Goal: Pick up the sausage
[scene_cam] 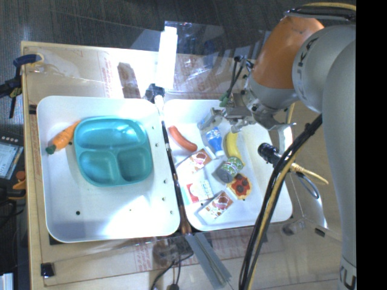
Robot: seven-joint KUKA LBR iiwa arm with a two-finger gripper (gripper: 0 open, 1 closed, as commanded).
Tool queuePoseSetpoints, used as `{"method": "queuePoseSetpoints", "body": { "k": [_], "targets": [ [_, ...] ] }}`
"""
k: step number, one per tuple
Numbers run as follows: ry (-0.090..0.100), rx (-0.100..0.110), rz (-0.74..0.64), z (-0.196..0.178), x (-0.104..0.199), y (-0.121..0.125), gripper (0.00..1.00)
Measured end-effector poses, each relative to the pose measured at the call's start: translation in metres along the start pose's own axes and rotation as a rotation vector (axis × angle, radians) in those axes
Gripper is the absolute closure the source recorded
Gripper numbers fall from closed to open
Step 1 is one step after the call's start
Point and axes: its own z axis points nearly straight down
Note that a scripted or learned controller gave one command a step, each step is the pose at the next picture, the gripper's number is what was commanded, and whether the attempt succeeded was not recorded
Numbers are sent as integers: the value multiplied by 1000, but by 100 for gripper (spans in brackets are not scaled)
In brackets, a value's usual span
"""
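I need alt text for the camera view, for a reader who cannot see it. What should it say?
A grey robot arm reaches from the right over the right bin, its gripper above small food items, with the sausage lying apart near the bin's left edge. The left bin holds a teal divided tray and a carrot beside it.

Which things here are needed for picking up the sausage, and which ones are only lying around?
Needed for the job:
sausage, in the right bin
claw

Only lying around:
banana
carrot
teal tray
blue packet
small can
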Motion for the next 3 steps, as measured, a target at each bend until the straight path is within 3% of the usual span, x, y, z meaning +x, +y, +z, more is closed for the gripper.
{"method": "queuePoseSetpoints", "body": {
  "k": [1, 2, 3],
  "targets": [
    [-2, -1, -80, 136, 20, 13, 0],
    [-1, -4, -144, 134, 15, 62, 0],
    [0, -2, -149, 125, 16, 62, 100]
  ]
}}
